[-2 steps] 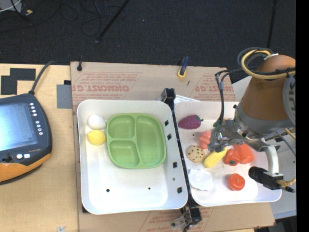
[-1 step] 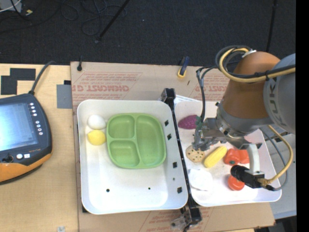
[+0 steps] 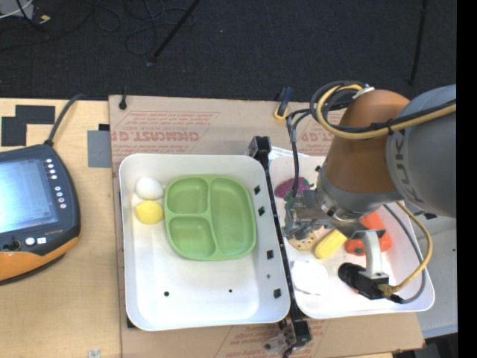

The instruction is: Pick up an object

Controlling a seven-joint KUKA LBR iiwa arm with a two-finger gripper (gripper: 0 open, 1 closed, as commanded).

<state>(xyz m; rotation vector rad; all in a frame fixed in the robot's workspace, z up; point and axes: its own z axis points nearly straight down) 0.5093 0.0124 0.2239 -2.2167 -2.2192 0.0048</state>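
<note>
The near edge of the pale wooden bench [image 3: 52, 304] carries a cardboard sheet [image 3: 186, 125] with red print, and the two white bins sit on it, a black divider [image 3: 273, 230] running between them.

In the right bin [image 3: 332, 303], nearest the front, lies a white round piece [image 3: 309, 277]. Just behind it is a yellow block [image 3: 329, 245], with an orange toy [image 3: 373, 222] to its right. A speckled piece [image 3: 299, 239] lies just left of the yellow block.

The gripper [image 3: 302, 218] hangs low directly over that speckled piece. Whether it is spread or closed cannot be told, and nothing can be seen held in it. A purple thing [image 3: 287, 187] lies just beyond it, towards the bin's far left corner. The arm [image 3: 417, 148] covers the far right part of this bin.

The left bin [image 3: 194, 304] holds a green divided tray [image 3: 210, 217]. A yellow ball [image 3: 149, 212] touches the tray's left edge, and a white ball [image 3: 148, 188] sits just behind the yellow one.

On the bench, well to the left, rests a control pendant [image 3: 30, 207] with a lit screen.

At the cardboard's far edge is a blue and yellow clip [image 3: 282, 104]. Beyond the bench, the dark floor [image 3: 238, 43] is strewn with cables [image 3: 149, 6].
</note>
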